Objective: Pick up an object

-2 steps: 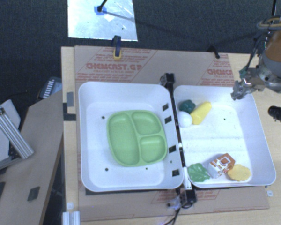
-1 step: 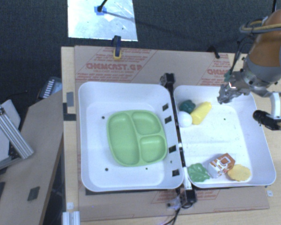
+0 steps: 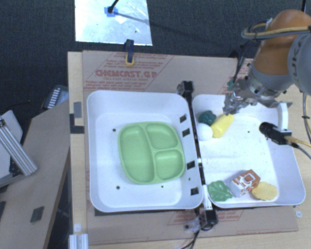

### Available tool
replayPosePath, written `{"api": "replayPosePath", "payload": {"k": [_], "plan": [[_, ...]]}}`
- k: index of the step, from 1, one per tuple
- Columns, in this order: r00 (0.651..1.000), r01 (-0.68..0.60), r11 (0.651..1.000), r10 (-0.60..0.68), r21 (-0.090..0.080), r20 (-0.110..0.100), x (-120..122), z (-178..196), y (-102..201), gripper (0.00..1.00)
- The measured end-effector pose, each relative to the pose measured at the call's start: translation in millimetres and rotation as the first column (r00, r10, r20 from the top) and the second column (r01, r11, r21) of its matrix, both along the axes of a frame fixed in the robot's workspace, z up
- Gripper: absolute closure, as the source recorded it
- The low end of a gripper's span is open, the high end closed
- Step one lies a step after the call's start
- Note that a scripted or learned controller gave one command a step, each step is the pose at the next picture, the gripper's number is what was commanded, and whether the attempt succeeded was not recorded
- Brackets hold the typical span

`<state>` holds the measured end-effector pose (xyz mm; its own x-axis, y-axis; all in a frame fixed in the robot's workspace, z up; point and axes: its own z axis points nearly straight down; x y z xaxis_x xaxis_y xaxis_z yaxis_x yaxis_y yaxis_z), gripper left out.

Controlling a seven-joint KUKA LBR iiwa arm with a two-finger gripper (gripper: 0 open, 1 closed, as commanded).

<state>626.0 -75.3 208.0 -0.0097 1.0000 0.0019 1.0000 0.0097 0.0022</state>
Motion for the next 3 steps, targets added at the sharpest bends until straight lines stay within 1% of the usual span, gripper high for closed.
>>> {"api": "replayPosePath", "payload": {"k": [1, 2, 3], "plan": [[1.0, -0.001, 1.0, 0.001, 0.0, 0.0, -3.1, 13.8, 54.9, 1.0], [1.0, -0.001, 1.0, 0.001, 0.0, -0.002, -11.6, 8.8, 115.9, 1.0], [1.0, -0.001, 1.0, 0.001, 0.001, 0.0, -6.3, 8.5, 177.8, 1.0]]}}
